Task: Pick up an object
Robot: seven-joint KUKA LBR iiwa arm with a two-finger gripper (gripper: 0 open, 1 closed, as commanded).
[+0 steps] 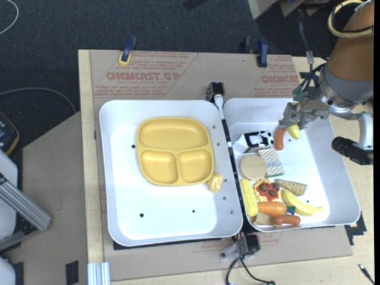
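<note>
A small orange piece [279, 139], perhaps a toy carrot or sausage, hung just below the gripper [291, 125] over the right bin [338, 165], with something yellow beside it. It sat at the fingertips, but whether the fingers were clamped on it or only near it could not be told. It looked light, stiff and smooth plastic, likely slippery; a grip across its middle would suit best. Below, the bin held a heap of toy food: a banana [301, 204], corn [249, 197], a round cracker [253, 168]. The left bin [119, 159] held a yellow tray [175, 150].
</note>
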